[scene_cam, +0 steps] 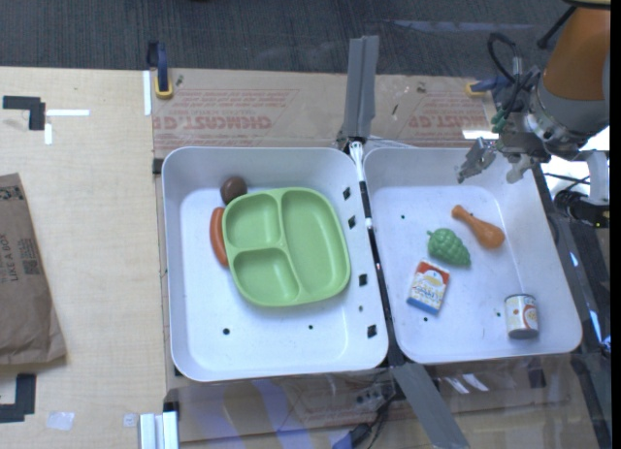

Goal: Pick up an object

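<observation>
The right bin (543,243) holds an orange drumstick-shaped toy (478,225), a green bumpy toy (449,246), a small orange and white box (428,288) and a small can (522,316). My gripper (493,168) hangs over the bin's far edge, above and behind the orange toy. Its two fingers stand apart with nothing between them, so it is open. The orange-banded wrist (577,49) rises behind it at the upper right.
In the left bin (194,321) lies a green divided plate (286,243), with a brown round item (233,188) and an orange-red sausage (218,236) at its left side. A brown paper bag (24,272) lies on the bench at far left.
</observation>
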